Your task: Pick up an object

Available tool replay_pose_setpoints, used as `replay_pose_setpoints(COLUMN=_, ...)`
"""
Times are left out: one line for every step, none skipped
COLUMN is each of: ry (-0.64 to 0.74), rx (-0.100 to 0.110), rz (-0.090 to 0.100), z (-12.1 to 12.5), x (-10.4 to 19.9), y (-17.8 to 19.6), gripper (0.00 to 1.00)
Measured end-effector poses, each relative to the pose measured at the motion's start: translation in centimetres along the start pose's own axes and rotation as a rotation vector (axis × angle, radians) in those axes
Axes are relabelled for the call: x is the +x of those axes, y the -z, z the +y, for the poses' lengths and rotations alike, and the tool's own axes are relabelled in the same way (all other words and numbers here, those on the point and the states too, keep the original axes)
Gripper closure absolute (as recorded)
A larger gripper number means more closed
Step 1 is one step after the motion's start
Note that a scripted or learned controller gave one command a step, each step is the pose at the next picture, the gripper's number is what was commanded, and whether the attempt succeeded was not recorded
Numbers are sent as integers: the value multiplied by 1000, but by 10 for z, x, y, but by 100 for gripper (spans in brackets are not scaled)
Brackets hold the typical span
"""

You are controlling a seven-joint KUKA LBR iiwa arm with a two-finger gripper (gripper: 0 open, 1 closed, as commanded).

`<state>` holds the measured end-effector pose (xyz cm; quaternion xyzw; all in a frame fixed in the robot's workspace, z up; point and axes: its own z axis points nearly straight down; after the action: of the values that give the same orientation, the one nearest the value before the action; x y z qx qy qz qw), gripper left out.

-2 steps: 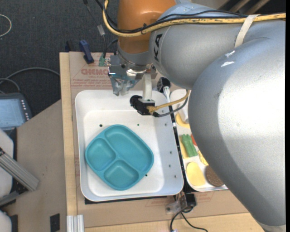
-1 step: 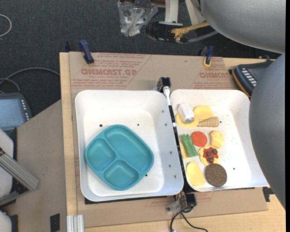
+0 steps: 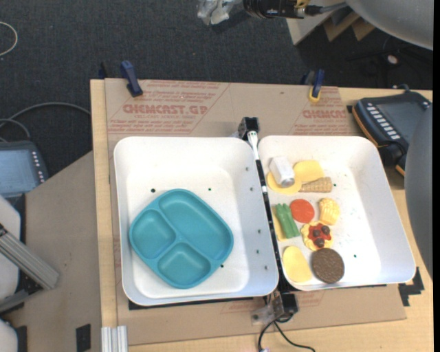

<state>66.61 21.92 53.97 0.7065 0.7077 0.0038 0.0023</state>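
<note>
While the hand hangs at the top edge of the view, past the far end of the table, its opening cannot be told. Toy foods lie well below it in the right bin: a silver can, a red tomato, green beans, a brown cookie. Below and left of the hand, a teal divided tray sits in the left bin.

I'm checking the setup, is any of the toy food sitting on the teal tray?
No, the teal tray lies alone in the left bin, while the toy food is clustered in the right bin.
</note>
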Motion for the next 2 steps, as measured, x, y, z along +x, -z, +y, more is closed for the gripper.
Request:
replay_pose_setpoints(ry=-7, rx=19, rz=-6, z=-8, x=-52, y=-117, gripper=100)
replay_pose_setpoints(ry=0, rx=-4, rz=1, z=0, x=-36, y=-17, gripper=100)
